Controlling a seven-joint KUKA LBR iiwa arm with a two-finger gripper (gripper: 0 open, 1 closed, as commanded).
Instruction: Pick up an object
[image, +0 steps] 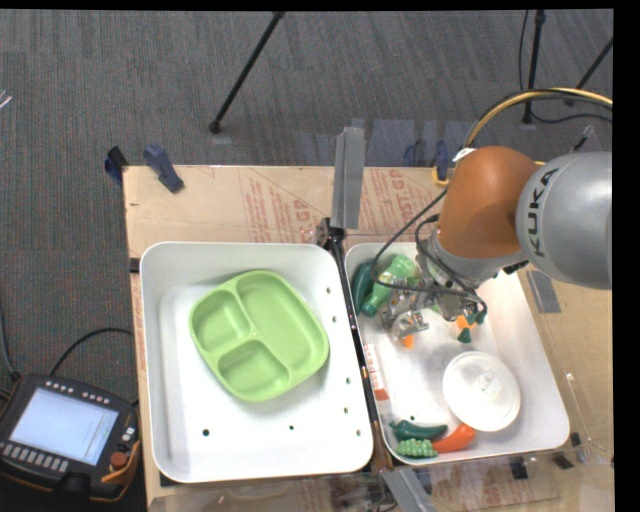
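Observation:
My gripper (412, 318) hangs low over the upper middle of the right bin (535, 345), under the arm's orange band (480, 210). Just to its left lies a green bottle-like toy (385, 278), close to the gripper or touching it; I cannot tell which. Two small orange pieces (407, 341) (463, 335) lie beside the gripper. Nearer the front of the bin rests a white round lid (482, 390). A dark green toy (418, 436) and an orange one (456, 437) sit at the bin's front edge.
The left bin (165, 400) holds a light green divided plate (260, 335). A grey post (348, 180) rises behind the seam between the bins. A teach pendant (65, 430) lies on the floor at the lower left.

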